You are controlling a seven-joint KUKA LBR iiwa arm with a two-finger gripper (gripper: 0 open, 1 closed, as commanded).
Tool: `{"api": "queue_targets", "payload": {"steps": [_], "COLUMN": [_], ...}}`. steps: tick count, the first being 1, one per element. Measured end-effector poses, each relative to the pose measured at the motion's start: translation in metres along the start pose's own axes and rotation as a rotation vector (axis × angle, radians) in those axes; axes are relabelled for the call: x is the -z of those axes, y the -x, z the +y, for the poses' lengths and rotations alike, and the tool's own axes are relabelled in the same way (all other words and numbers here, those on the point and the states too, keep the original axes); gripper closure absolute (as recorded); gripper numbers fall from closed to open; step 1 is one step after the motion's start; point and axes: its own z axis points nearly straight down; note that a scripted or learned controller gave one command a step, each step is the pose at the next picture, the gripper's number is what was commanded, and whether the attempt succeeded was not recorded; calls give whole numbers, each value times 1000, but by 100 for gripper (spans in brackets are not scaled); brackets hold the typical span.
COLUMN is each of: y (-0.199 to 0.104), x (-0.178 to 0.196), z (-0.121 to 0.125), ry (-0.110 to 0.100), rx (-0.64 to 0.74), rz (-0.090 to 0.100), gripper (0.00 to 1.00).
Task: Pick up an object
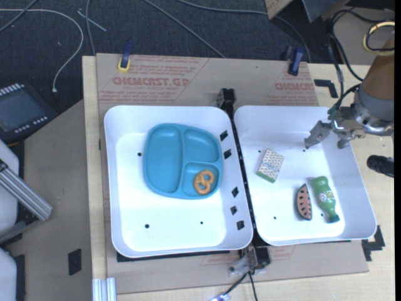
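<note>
— Where do we find the gripper [327, 136]?

— Over the right bin's [351, 231] upper right corner, fingers spread apart, nothing between them.

— And below it?

— We see a small patterned box [270, 165] mid-bin; nearer the front, a watermelon slice [304, 202] just beside a green bottle [326, 199]. In the left bin [125, 231], a pretzel [203, 181] sits on a blue tray [169, 165].
</note>
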Motion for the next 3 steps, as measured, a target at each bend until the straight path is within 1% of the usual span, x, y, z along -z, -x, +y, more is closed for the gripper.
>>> {"api": "queue_targets", "payload": {"steps": [1, 2, 3], "y": [-6, -7, -7], "x": [-53, -86, -72], "z": [8, 8, 10], "ry": [0, 1, 7], "rx": [1, 1, 2], "rz": [1, 0, 0], "gripper": [0, 0, 100]}}
